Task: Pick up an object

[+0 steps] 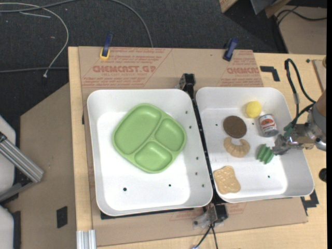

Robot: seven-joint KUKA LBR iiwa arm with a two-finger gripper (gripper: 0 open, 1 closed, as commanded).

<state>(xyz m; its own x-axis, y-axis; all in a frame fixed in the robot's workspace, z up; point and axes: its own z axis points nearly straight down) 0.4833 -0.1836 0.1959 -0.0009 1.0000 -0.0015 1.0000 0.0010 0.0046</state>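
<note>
The jaws [284, 141] hung low in the right bin [298, 183], just right of the green toy [265, 154], nearly touching it. I could not tell how wide they stood.

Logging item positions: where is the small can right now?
The small can lies in the right bin, toward its right side, just below the yellow ball and right of the brown disc.

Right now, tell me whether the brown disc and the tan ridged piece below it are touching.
Touching. The camera view shows the brown disc overlapping the top edge of the tan ridged piece, with no white bin floor between them.
</note>
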